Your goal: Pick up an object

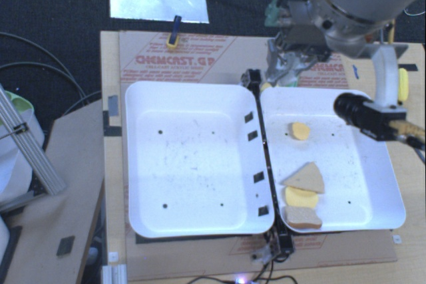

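The jaws (283,71) hang at the far rim of the right bin (373,209), near the divider, and I cannot tell whether they are open or closed. The objects lie nearer the camera than the jaws: a yellow piece (300,131) closest, then a tan wedge (305,177), a yellow slice (301,197) and bread (303,217) crowded together. Descending here risks striking the rim, and among that cluster the jaws could nudge neighbours and close on nothing.

In the right bin (373,209) lie four small food-like pieces: a round yellow piece (300,132) alone near the middle, and toward the front a tan wedge (307,178) touching a yellow slice (301,197), with a brown-edged bread-like piece (303,217) just below.
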`<act>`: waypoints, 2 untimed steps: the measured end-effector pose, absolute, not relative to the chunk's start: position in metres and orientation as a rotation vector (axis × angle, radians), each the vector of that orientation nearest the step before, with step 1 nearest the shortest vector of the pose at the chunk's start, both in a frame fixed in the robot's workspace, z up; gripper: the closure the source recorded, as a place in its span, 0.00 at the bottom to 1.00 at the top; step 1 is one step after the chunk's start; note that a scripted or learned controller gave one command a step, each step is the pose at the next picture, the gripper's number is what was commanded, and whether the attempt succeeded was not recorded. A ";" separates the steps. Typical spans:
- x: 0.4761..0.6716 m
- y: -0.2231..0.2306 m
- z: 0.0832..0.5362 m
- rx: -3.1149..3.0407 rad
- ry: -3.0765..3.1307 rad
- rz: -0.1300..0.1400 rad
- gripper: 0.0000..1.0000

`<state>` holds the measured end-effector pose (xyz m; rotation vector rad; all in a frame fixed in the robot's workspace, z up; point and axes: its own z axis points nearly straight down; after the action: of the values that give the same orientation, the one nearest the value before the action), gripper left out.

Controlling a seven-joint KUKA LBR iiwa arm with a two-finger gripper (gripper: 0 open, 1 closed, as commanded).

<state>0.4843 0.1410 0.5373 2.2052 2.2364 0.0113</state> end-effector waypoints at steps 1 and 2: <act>0.485 0.154 0.390 2.223 2.227 -0.017 1.00; 0.484 0.154 0.201 2.226 2.227 -0.020 1.00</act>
<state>0.4840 0.1538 0.2009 2.2261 2.2266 -0.0203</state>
